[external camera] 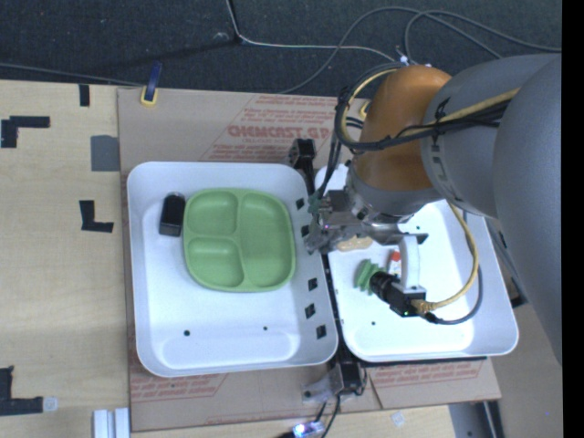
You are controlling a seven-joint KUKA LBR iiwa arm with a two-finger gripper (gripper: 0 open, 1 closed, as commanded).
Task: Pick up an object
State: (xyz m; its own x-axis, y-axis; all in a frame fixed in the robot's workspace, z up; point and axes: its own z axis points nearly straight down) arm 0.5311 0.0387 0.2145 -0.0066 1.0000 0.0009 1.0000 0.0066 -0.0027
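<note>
My gripper (330, 230) hangs low over the left edge of the right bin (474, 336), close to the wall between the two bins. Just beside it lies a tan object (358, 242), partly hidden by the wrist. A small green object (364, 275) lies a little nearer the front, with a thin red piece (397, 259) and a white piece (411, 265) next to it. In the left bin (151, 318) sits a green divided plate (239, 240), and a small black block (172, 214) rests against its left side.
The arm's grey body and orange band (401, 126) cover the back of the right bin. A black plug with a yellow cable (401, 299) hangs over that bin's middle. Cardboard (246, 126) underlies both bins, and cables run behind.
</note>
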